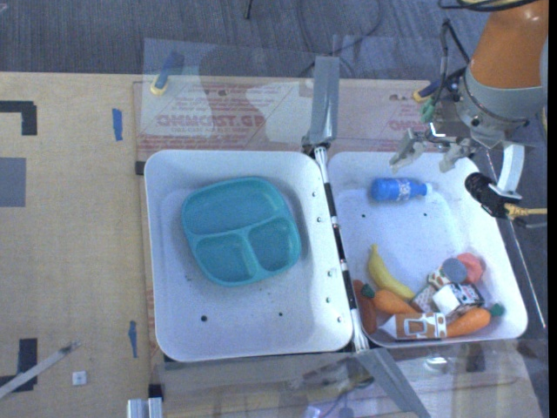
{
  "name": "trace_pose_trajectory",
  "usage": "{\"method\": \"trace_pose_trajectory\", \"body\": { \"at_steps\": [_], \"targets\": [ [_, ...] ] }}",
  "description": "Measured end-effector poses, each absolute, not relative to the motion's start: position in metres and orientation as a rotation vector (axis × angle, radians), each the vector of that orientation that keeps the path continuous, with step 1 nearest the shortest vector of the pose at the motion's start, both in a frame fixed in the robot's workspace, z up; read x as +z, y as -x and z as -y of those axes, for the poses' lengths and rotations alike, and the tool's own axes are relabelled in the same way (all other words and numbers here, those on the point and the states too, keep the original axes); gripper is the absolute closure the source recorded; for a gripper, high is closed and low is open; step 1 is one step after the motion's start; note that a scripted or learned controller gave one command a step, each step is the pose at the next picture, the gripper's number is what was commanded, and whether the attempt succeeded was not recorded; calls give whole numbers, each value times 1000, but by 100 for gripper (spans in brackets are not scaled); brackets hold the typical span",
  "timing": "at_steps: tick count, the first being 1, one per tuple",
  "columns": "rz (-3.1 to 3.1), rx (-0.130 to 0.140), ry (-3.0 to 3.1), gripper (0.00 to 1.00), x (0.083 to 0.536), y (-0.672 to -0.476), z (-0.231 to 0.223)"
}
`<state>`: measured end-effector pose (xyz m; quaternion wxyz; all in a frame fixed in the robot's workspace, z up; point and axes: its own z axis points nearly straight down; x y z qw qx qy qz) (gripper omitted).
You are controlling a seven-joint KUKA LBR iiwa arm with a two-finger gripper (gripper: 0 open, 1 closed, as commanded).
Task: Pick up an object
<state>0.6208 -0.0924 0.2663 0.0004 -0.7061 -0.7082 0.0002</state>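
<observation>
One target nearest: blue bottle [399, 189] lying in the right bin [435, 225], top end | long axis left-right | jaws [432, 149] spread wide, nothing between them, just above and right of it | pile sits well below.

Left bin [165, 320] holding a teal divided tray [241, 230]. Wooden bench [70, 233] carrying blue tape strips [117, 124], black squares [26, 116], and, at its near left corner, a slim metal tool [39, 366]. Grey carpet [130, 7] beyond.
</observation>
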Motion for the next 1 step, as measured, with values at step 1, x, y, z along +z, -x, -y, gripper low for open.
{"method": "trace_pose_trajectory", "body": {
  "at_steps": [1],
  "targets": [
    [2161, 0, 2280, 0, 99, -653, 118]
  ]
}}
